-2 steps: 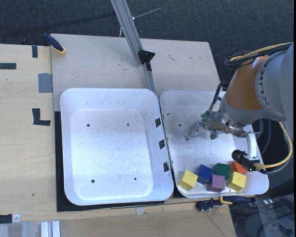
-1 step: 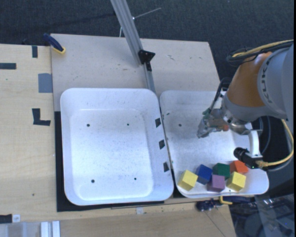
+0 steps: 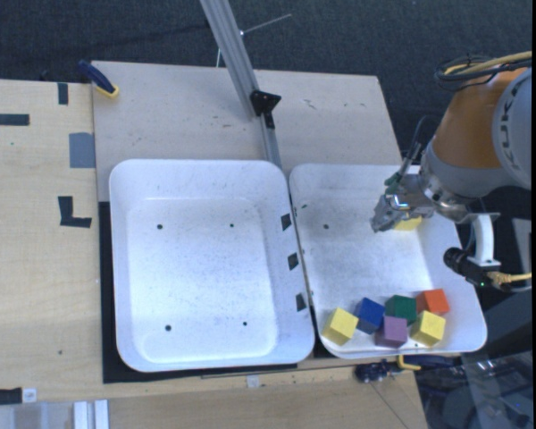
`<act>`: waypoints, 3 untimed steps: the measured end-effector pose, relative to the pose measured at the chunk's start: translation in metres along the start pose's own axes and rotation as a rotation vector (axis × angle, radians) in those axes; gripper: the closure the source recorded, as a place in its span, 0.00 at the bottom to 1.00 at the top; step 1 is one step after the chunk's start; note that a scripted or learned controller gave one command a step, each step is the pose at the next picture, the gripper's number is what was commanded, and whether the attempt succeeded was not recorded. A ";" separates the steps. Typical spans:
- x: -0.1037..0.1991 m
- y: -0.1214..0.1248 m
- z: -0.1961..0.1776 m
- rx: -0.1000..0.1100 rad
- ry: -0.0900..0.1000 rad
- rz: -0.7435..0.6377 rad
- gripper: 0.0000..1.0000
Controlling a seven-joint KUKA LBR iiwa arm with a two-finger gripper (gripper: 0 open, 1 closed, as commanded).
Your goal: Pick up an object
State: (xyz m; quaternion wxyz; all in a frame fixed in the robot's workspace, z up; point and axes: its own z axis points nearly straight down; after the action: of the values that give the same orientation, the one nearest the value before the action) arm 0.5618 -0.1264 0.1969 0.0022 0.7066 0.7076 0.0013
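Here the claw (image 3: 395,214) hangs low over the upper right part of the right bin (image 3: 339,195), and a small yellow block (image 3: 410,224) lies just under and beside it, touching or nearly touching the metal. I cannot tell from where I stand how wide the claw is, or if the block is really between its tips, so I would not say it holds anything. The other blocks stay together in the lower right corner of the same bin: a yellow cube (image 3: 341,325), a blue cube (image 3: 370,314), a green cube (image 3: 400,307), a purple cube (image 3: 394,330), an orange cube (image 3: 435,301) and one more yellow cube (image 3: 430,328). The left bin (image 3: 196,186) sits beside it on the desk (image 3: 36,239). These cubes look light and stiff, probably with smooth faces, so I think they will not break or bend. The best hold would be on two opposite flat faces, near the middle, because a grip on the corners could make the cube turn and slip out.
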 end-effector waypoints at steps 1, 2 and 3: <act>-0.005 -0.004 -0.046 0.001 0.000 0.001 1.00; -0.005 -0.003 -0.099 0.000 0.000 0.000 1.00; 0.049 0.011 -0.098 0.005 0.002 -0.005 1.00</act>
State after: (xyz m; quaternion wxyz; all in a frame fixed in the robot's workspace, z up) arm 0.5724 -0.0770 0.2951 -0.0004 0.7050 0.7092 0.0003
